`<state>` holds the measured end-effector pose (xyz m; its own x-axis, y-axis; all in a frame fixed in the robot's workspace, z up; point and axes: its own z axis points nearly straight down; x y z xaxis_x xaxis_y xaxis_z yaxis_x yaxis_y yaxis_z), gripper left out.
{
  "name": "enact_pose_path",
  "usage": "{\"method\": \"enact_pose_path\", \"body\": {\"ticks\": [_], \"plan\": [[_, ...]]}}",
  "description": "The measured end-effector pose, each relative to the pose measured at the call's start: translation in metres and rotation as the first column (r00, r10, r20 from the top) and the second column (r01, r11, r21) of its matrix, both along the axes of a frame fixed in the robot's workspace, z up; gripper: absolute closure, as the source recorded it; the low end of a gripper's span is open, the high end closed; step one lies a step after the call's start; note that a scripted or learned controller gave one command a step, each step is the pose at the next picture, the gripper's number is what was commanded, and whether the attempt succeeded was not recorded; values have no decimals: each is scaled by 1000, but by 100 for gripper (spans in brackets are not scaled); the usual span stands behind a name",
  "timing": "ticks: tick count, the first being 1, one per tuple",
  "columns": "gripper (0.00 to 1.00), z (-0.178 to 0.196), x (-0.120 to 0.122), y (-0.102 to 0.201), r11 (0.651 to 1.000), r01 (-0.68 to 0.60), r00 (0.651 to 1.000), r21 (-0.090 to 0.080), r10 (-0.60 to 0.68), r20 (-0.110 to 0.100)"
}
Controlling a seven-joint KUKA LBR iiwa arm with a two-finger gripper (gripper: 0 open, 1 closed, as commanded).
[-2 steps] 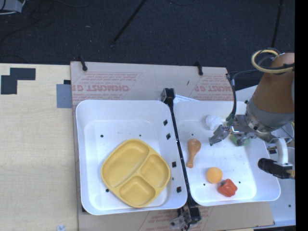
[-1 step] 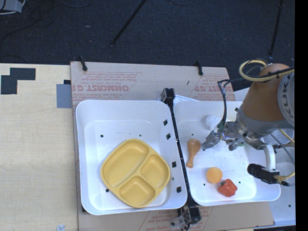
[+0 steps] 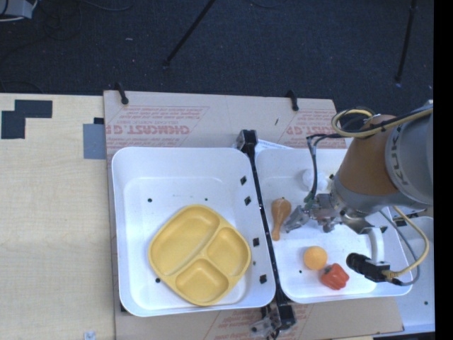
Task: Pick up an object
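Jaws (image 3: 301, 217) low in the right bin (image 3: 294, 176), grip unreadable from here; tan squash-shaped toy (image 3: 279, 214) just left, orange ball (image 3: 316, 257) and red pepper (image 3: 335, 276) just below.

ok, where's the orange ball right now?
In the camera view, the orange ball lies in the right bin, near its front, just left of the red pepper.
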<state>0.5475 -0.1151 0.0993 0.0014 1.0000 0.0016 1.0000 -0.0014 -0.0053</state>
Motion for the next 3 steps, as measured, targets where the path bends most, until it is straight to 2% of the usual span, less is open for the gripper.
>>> {"method": "enact_pose_path", "body": {"ticks": [1,3], "plan": [[100,12,-1,-2,1000,6,1000,0,-6,-1],[100,106,5,-13,1000,1,1000,-2,-1,7]]}}
